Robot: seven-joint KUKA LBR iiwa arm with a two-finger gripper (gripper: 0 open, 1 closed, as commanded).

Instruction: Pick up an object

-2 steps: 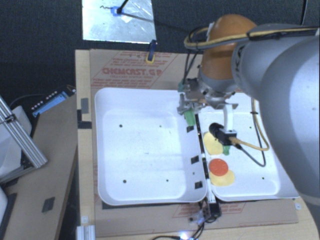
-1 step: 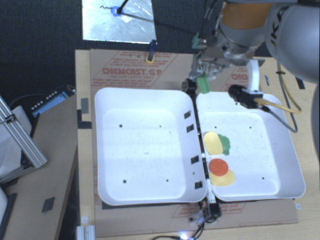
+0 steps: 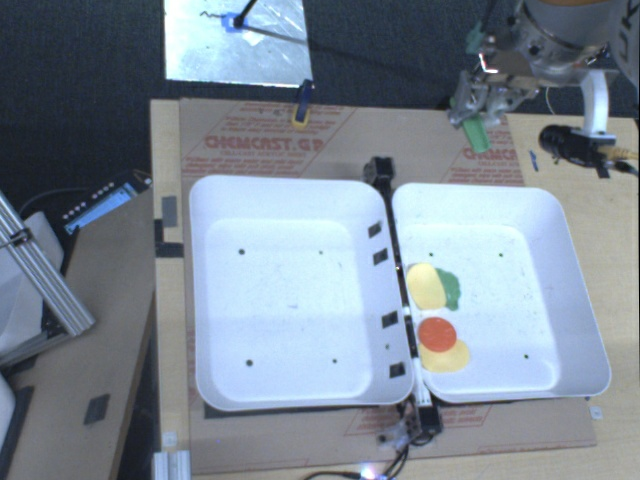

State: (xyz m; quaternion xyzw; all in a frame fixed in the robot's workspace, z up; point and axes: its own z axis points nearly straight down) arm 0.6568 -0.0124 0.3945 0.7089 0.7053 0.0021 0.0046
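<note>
Over the far right of the surface point(image 3: 300, 138), the arm point(image 3: 565, 8) is hanging with its hand point(image 3: 478, 118) above the cardboard just beyond the right bin's far rim, well apart from everything inside the bins. Whether the hand is wide or narrow I cannot tell, as it is too small and cluttered to read; a green piece point(image 3: 477, 135) is showing at its lower end, but nothing is visibly lying between its tips.

Two white bins are sitting side by side, touching along a black clipped seam down the middle. Inside the right bin point(image 3: 540, 268), the task's things are lying in a cluster against the left wall, near the seam: a pale yellow piece point(image 3: 425, 286) is lying farthest, with a green piece point(image 3: 450, 288) peeking out from its right edge and touching it. Just nearer, an orange-red disc point(image 3: 437, 334) is resting on top of another yellow piece point(image 3: 447, 358), which is showing below and to the right of it. The left bin point(image 3: 280, 288) is sitting to the left of the seam.

Beyond the bins, a shiny square sheet point(image 3: 235, 28) is lying on the dark floor at far left, and a yellow-and-blue clip point(image 3: 301, 108) is sitting at the cardboard's far edge.
</note>
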